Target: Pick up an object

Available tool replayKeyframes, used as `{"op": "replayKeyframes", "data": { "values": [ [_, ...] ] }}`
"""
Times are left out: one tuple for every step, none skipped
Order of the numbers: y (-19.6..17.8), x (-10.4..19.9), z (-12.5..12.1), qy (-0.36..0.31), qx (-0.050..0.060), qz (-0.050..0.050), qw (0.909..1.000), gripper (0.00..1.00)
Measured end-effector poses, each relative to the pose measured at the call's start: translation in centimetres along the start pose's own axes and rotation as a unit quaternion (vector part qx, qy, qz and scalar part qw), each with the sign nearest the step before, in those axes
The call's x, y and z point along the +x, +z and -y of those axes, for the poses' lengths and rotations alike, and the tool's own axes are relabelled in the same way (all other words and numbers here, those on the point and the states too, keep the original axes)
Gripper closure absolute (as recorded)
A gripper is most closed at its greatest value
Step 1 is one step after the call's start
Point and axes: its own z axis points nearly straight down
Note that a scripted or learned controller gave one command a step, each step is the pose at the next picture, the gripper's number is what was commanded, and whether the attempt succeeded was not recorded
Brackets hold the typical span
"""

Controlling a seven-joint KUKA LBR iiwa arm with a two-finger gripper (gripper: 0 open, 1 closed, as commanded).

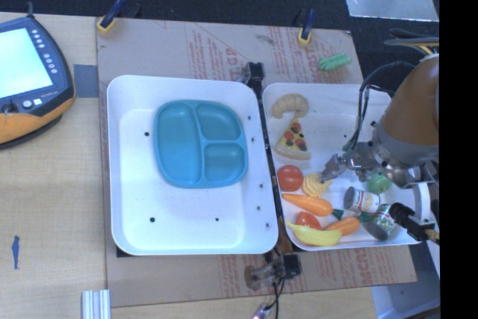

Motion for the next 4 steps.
{"op": "replayKeyframes", "data": {
  "values": [
    [2.0, 5.5, 1.3, 0.0, -0.007, 0.002, 1.0, 0.0],
    [1.9, 5.1, -4.9, 0.002, -0.006, 0.001, 1.0, 0.0],
    [1.8, 2.2, -8.9, 0.001, -0.006, 0.0, 1.0, 0.0],
    [1.7, -0.4, -13.6, 0.0, -0.007, 0.0, 1.0, 0.0]
  ]
}}
